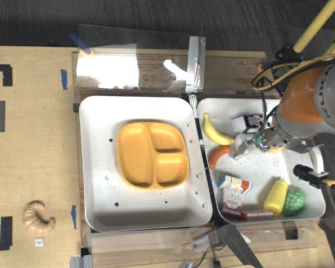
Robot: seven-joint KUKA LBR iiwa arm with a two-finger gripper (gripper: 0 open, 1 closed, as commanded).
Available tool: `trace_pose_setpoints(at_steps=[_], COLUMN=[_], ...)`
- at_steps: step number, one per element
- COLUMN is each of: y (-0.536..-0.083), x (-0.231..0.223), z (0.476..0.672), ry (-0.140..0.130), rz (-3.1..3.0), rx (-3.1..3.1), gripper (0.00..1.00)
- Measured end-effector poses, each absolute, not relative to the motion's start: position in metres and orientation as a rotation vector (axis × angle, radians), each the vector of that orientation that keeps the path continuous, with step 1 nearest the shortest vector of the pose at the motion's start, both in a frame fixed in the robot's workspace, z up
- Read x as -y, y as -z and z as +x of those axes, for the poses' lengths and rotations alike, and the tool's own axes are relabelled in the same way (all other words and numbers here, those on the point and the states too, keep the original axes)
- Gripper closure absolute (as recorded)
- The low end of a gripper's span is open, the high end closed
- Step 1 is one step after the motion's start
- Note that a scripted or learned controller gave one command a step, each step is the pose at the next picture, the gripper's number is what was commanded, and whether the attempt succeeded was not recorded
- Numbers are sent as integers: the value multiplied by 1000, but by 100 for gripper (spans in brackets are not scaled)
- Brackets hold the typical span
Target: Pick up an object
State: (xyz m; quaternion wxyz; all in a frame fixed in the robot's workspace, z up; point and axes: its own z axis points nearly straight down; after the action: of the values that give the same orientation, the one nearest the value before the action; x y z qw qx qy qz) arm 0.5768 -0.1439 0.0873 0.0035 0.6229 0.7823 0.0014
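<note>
Several objects crowd the right bin [318,205]; the gripper [243,148] hovers low by the banana [215,133], seemingly lining up; claw state unreadable.

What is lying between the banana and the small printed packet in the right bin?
In the camera view, an orange round fruit lies between the banana and the printed packet.

the wooden bench [28,166] bears two white bins [95,149] side by side and a croissant [39,216].
</note>
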Motion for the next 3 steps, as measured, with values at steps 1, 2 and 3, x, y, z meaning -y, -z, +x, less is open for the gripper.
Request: trace_pose_setpoints(at_steps=[1,2,3], y=[-120,-134,-89], x=[171,127,108], z=[506,496,577], ry=[1,-1,-4], rz=[2289,2123,2039], rx=[-2154,-2319,-2383], gripper=[0,0,0])
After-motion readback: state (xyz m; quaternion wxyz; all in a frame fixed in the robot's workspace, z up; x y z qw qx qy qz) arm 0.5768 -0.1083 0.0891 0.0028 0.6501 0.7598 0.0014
